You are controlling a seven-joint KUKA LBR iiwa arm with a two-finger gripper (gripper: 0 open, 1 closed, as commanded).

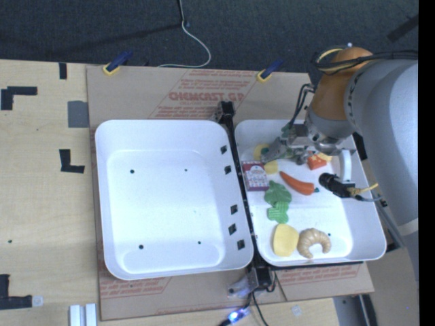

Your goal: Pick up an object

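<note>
I am taking the red pepper (298,183) as my mark. It is lying aslant near the middle of the right-hand bin (367,246). My pincer (285,148) is hanging over that bin, just up the view from the pepper and toward the far wall. I am not able to tell whether it is open or closed, or whether anything is sitting in it.

An orange-red block (317,161) is lying just beyond the pepper's right end, toward the top of the view and close under my wrist. A small yellow piece (271,168) is sitting near the pepper's left end, between the pepper and my pincer. A second yellow piece (260,152) is lying farther from the pepper the same way, near the bin's inner wall. A red-and-white patterned card (255,176) is lying to the view's left of the pepper, against that wall.

A leafy green piece (277,195) is resting just beside the pepper's left end on the near side, and a smaller green piece (276,214) is lying just past it. Nearer the camera than the pepper, a yellow lump (285,239) and a croissant (314,242) are sitting side by side, very close or touching. The left-hand bin (163,202) is standing well to the view's left of the pepper.
</note>
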